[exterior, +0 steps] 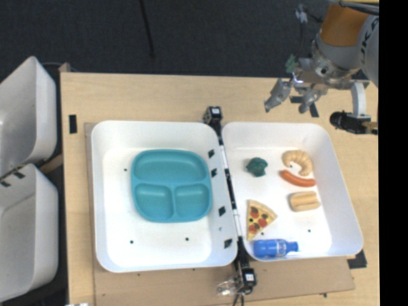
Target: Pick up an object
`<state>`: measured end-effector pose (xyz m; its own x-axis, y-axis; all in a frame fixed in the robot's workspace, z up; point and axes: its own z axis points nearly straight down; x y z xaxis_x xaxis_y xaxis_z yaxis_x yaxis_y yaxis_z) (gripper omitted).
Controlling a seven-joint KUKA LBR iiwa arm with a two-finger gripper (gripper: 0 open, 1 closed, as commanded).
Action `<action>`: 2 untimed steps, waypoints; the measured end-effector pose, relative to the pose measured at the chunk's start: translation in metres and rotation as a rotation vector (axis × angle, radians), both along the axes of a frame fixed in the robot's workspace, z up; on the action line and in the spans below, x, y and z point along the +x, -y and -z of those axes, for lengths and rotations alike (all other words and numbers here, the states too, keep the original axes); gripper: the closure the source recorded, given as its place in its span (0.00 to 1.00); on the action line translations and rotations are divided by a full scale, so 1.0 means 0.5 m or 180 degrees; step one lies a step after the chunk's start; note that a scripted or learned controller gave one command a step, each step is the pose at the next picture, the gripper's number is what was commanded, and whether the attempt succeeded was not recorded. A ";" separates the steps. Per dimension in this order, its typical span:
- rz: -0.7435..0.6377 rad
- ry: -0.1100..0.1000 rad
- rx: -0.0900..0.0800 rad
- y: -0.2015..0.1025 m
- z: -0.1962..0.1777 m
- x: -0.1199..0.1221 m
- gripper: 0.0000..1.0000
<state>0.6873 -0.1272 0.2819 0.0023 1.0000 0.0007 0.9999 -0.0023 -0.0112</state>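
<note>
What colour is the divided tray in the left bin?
Teal; the divided tray shows plainly in the camera view.

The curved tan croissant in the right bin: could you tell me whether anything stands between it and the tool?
Nothing visible does. The tool hangs above the bin's far rim, and the curved tan croissant lies uncovered below.

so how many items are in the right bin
6: green lump at left, croissant, sausage and bun at right, pizza slice and blue bottle nearest the front.

Pale wooden bench point(159, 97) with two white bins point(102, 190) point(338, 190) (side by side).
</note>
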 end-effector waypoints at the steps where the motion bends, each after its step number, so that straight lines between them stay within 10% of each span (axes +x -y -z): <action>1: -0.0006 0.0039 -0.0006 -0.001 -0.018 0.003 0.00; 2: -0.0006 0.0030 -0.0009 -0.001 0.106 -0.002 0.00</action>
<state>0.6865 -0.1268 0.2290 0.0005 1.0000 -0.0020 1.0000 -0.0006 -0.0019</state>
